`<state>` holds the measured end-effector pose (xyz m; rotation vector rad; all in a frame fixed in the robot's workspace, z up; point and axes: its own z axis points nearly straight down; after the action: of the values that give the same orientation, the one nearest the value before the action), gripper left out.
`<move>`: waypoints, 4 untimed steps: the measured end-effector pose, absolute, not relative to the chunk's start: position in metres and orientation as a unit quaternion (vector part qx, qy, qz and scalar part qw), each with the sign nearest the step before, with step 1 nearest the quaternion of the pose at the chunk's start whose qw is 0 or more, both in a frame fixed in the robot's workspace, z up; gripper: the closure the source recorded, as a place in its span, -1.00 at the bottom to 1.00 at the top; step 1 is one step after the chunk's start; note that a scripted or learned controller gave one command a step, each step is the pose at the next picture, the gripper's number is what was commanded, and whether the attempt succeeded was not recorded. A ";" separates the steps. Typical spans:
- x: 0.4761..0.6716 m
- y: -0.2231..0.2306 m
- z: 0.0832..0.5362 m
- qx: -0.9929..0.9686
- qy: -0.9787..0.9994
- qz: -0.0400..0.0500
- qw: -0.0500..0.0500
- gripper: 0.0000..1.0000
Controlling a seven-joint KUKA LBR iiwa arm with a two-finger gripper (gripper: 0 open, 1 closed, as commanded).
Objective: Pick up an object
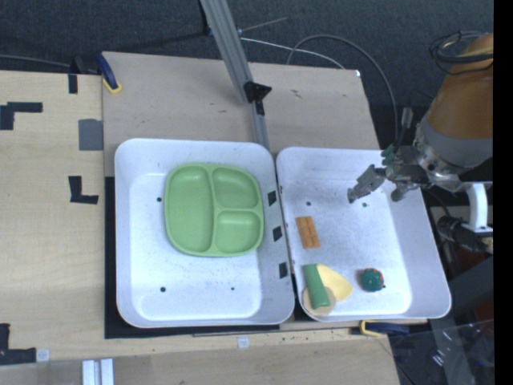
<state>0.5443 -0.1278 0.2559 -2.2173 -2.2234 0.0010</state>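
Note:
My gripper (379, 190) hangs over the upper right part of the right bin (349, 245), open, with nothing between its fingers. Below and left of it a small orange block (308, 232) lies flat on the bin floor. At the bin's front left corner a green cylinder (316, 286) rests against a yellow piece (337, 284). A small teal ball with a red spot (370, 279) sits to the right of them, near the front edge. All of these lie apart from the gripper.
The left bin (144, 283) holds a green divided plate (214, 209). A grey metal rod (232, 46) slants down from the top to the divider between the bins. Cables run behind the right bin.

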 end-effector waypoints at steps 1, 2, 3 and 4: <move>0.544 -0.128 0.256 -0.706 -0.708 0.000 0.001 -1.00; 0.535 -0.127 0.195 -0.707 -0.707 0.003 0.003 -1.00; 0.523 -0.127 0.142 -0.707 -0.707 0.002 0.003 -1.00; 0.523 -0.126 0.090 -0.707 -0.708 0.001 0.000 -1.00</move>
<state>0.5230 -0.1262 0.0899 -2.2194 -2.2225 0.0032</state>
